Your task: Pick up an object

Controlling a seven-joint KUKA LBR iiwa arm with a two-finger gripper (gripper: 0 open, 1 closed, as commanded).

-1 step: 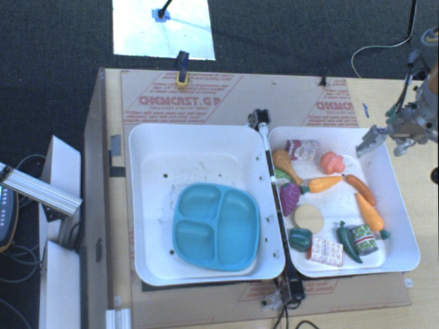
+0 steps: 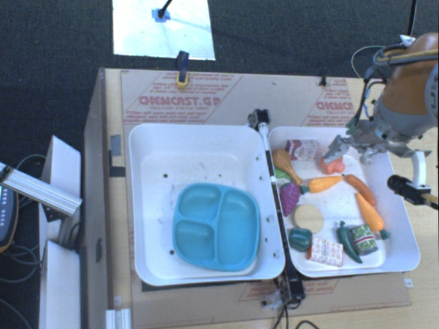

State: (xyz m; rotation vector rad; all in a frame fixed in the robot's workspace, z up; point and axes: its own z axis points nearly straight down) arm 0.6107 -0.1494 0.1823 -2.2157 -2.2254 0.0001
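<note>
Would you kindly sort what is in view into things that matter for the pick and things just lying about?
For the job:
gripper
red toy beneath it
right bin
carrots

Lying about:
blue tray
left bin
purple grapes
white sheet

The grey arm [image 2: 405,81] reaches in from the right, its orange band uppermost near the frame's top right corner, with cables looping beside it. The wrist angles down and leftward over the far right corner of the right bin [image 2: 411,252]. The tool [image 2: 341,151] hangs low just inside that bin's back wall, its metal fingers [image 2: 337,144] pointing down and left, close together at the tips. A black fitting juts from the arm over the bin's right rim.
</note>
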